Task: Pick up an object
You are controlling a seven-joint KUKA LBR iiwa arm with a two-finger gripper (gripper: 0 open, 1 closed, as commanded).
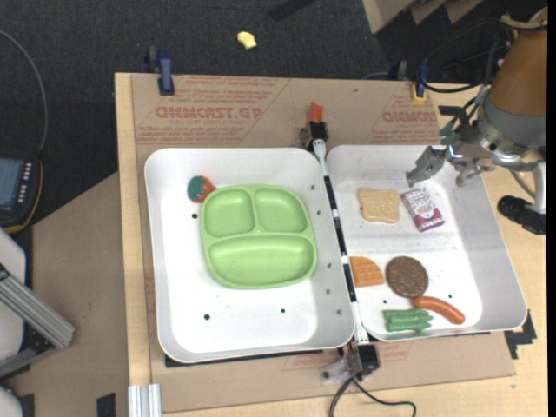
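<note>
Over the right bin's (495, 259) far edge the gripper (443, 165) hangs tilted, fingers spread wide, holding nothing. The purple packet (423, 208) sits just below it – bread slice (379, 205) to its left, bare floor on its right.

- I count two white bins (174, 320).
- One green divided plate (258, 234).
- One toast slice (379, 205).
- One purple packet (423, 208).
- One waffle (367, 272).
- One brown patty (407, 277).
- One sausage (439, 307).
- One green bean bundle (407, 321).
- One small round toy (201, 188).
</note>
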